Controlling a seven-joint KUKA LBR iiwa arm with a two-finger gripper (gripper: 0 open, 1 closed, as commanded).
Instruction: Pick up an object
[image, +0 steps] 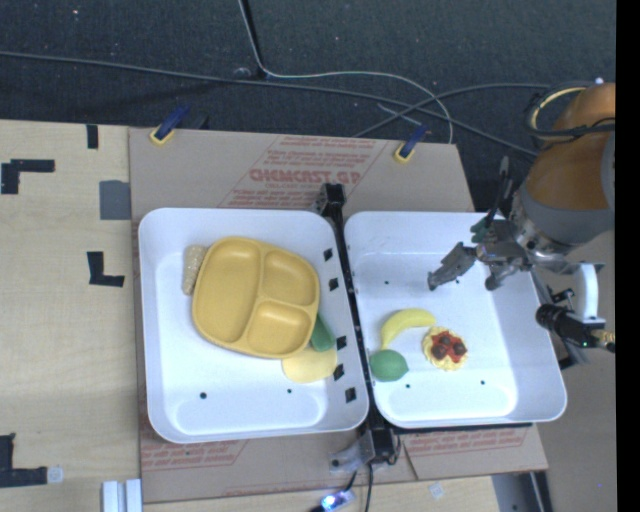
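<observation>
Arm (570, 170) comes in from the right, grey w/ orange band up top. Pincer (478, 268) hangs over the upper right part of the right bin (530, 400), fingers spread apart, nothing between them. One finger (450, 268) points left toward bin centre, the other (500, 275) sits nearer the wrist.

Right bin contents: yellow banana (408, 325) lying curved approx mid-bin; green round item (389, 365) just below-left of it, near the left wall; small yellow piece w/ red topping (445, 349) just right of the banana, close but can't tell if touching. All three sit below-left of the pincer, apart from it, none lifted.

Left bin (170, 400): big yellow divided plate (255, 296), 3 compartments, tilted at an angle in the upper middle. Tan textured item (192, 268) pokes out at plate's left edge, partly under it. Green bit (322, 336) at plate's lower right edge, and a pale yellow object (308, 366) below that, partly covered by the plate.

Both bins side by side on cardboard sheet (300, 170) w/ red print, clipped at top by two clamps (168, 125). Wooden surface (60, 330) around. Cables (400, 90) run across the dark floor up top.
</observation>
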